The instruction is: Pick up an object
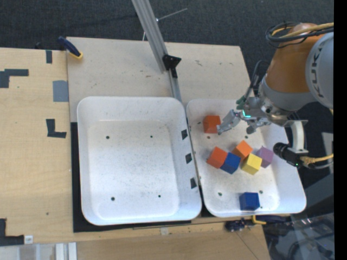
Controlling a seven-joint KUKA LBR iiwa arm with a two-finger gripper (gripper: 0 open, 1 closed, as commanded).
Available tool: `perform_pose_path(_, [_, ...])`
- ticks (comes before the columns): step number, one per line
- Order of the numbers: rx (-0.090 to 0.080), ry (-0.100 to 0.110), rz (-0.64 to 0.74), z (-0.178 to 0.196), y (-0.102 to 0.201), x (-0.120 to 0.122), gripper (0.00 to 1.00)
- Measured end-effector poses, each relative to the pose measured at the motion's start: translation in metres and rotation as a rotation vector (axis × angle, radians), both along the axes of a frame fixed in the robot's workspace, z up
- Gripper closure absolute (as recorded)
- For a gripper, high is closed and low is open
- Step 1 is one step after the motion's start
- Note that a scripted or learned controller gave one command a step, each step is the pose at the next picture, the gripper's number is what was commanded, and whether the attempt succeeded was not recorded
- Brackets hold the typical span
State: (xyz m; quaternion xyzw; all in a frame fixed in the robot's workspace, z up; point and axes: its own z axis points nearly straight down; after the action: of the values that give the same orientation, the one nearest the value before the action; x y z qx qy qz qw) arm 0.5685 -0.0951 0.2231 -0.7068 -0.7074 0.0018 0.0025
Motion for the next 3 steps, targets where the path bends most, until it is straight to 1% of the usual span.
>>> perform_pose_path(1, [-0.001, -0.004, 0.001, 0.002, 0.000, 0.001, 0.00])
perform_pose_path(2, [-0.001, 0.000, 0.001, -0.051, 0.006, 0.008, 0.00])
perform_pose_path(3, [-0.001, 0.003, -0.001, -0.105, 0.003, -0.004, 0.00])
